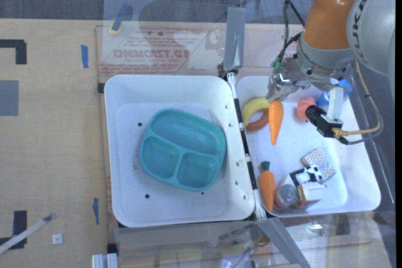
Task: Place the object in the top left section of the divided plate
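The wooden counter (50,154) carries two shallow white bins with rounded corners, side by side. In the left bin (125,97) lies a teal divided plate (183,149), smooth and matte, a rounded oblong with three moulded sections, turned slightly clockwise; all three sections look bare.

The grey arm with its glossy orange band comes in from three o'clock and hangs over the twelve o'clock end of the right bin (361,188). Its hand (278,86) points down at an orange carrot (275,122), a smooth tapered cone with its broad end up against the hand and its tip pointing to six o'clock. Whether the hand is wide, narrow or gripping the carrot cannot be told, since the wrist covers it.

Just at nine o'clock of the carrot sits a curved yellow banana (254,107) over a brownish ring-shaped piece (256,124). At three o'clock of it lies a rounded pink toy (303,108). Near the six o'clock end of the bin are a second, stubbier carrot with a green top (267,186), a round grey can-like thing (287,196) and a checked, boxy packet (316,163).
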You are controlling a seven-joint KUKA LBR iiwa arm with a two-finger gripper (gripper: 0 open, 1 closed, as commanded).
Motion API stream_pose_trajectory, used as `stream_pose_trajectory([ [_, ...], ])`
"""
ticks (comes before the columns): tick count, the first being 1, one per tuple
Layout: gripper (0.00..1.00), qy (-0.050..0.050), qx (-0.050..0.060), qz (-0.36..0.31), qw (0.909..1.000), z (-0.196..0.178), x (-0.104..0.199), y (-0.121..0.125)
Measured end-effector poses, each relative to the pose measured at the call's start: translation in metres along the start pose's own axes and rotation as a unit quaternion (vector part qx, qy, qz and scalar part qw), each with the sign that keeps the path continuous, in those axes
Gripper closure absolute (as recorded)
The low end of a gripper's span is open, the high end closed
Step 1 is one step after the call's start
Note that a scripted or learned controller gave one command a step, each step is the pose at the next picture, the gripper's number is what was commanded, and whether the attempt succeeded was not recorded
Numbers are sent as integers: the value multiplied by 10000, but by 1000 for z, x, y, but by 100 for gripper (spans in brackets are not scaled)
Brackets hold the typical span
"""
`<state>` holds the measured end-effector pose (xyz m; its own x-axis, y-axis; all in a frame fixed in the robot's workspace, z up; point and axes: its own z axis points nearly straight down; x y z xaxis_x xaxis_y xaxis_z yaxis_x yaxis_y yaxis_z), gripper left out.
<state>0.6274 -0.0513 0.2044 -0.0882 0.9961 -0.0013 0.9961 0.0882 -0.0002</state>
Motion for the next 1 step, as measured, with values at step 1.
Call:
stream_pose_trajectory([
  [1, 100, 11, 0, -2132, 9770, 20, 43, -56],
])
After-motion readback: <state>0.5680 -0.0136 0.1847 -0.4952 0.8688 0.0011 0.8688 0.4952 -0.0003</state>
